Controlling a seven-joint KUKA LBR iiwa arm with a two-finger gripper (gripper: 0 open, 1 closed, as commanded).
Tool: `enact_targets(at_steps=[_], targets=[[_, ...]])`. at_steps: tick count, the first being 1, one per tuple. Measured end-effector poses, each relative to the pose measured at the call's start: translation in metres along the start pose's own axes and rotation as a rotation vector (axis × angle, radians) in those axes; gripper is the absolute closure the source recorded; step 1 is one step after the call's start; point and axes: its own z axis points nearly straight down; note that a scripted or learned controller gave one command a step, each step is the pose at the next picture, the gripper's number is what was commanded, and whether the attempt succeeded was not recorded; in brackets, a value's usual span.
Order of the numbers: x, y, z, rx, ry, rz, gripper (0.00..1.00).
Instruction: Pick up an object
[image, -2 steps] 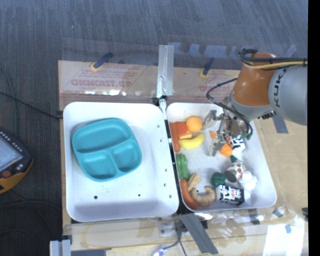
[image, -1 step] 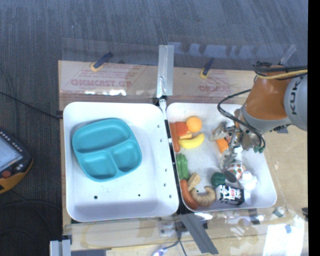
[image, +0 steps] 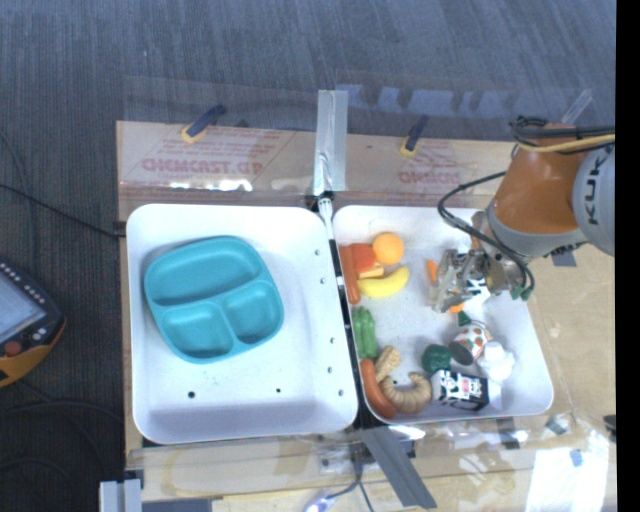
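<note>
The toys lie in the right bin (image: 520, 330), and the gripper (image: 455, 285) hangs low over that bin's upper middle; whether its jaws are open or closed cannot be told, and nothing shows between them. Just left of the jaws sit a yellow banana (image: 385, 284) and, above it, an orange ball (image: 388, 247). Below the jaws rest a dark green toy (image: 437, 358) and a black-and-white carton (image: 463, 388). Further left and down lie a green vegetable (image: 364, 331) and a tan pastry (image: 400, 385). Well to the left, the left bin (image: 160, 400) holds a blue divided tray (image: 212, 297).
</note>
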Motion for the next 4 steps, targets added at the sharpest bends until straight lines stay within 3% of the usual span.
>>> enact_targets(at_steps=[1, 2, 3, 4], targets=[[0.0, 0.0, 0.0, 0.0, 0.0, 0.0, 0.0], [0.074, -0.038, 0.01, -0.004, 0.01, 0.026, 0.0], [0.024, -0.002, 0.011, -0.004, 0.008, 0.1, 0.0], [0.021, -0.002, -0.001, 0.0, 0.0, 0.099, 1.0]])
